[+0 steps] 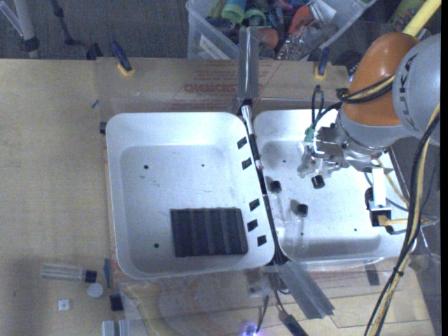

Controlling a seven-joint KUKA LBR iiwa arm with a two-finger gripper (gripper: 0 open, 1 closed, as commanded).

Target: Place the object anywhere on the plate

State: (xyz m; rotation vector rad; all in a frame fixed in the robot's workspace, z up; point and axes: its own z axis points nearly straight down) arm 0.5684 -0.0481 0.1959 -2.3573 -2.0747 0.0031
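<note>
A dark ribbed rectangular plate (208, 231) lies flat in the left bin (133, 138), near its front wall. Two small black-capped objects rest on the floor of the right bin (350, 233), one by the divider (274, 185) and one a little nearer the front (299, 208). My gripper (313, 172) hangs over the back middle of the right bin, to the right of and behind both small objects and well right of the plate. A small dark piece (318, 181) sits at its lower end; I cannot tell whether it is part of the gripper or something held.
A ridge with black tabs (250, 187) separates the bins. A clear crate of mixed toys (280, 9) stands behind them. Small loose parts (87, 278) lie on the bench at front left. Cables (413, 208) hang along the right bin's right side.
</note>
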